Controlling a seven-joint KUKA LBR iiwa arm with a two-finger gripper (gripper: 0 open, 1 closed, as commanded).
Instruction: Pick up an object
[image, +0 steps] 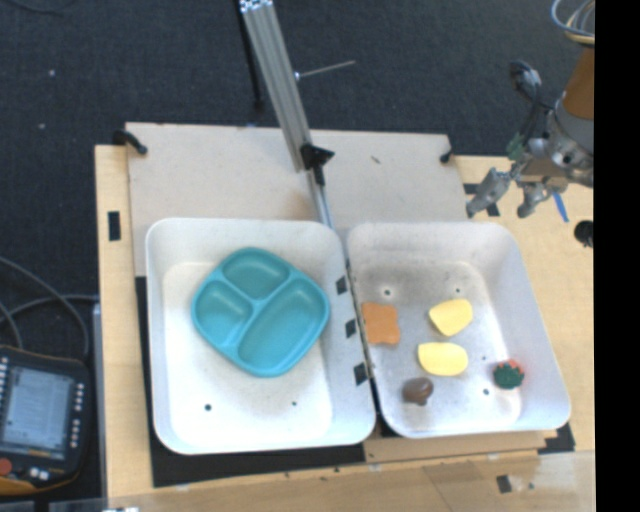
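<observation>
Camera view: gripper (510, 199) is hovering beyond the right bin's (520, 255) far right corner.
Fingers: spreading wide, gripping nothing.
Left bin (165, 420): is carrying a teal plate (261, 311).

Tray (262, 311) in left bin (160, 330); five items in right bin (535, 310).

So the tool (510, 195) hangs open past the right bin's (530, 270) far corner, that bin holding an orange square (380, 324), two yellow bits (446, 338), a brown lump (418, 391) and something green (508, 374), while a teal divided plate (261, 311) sits in the left bin (170, 400).
</observation>
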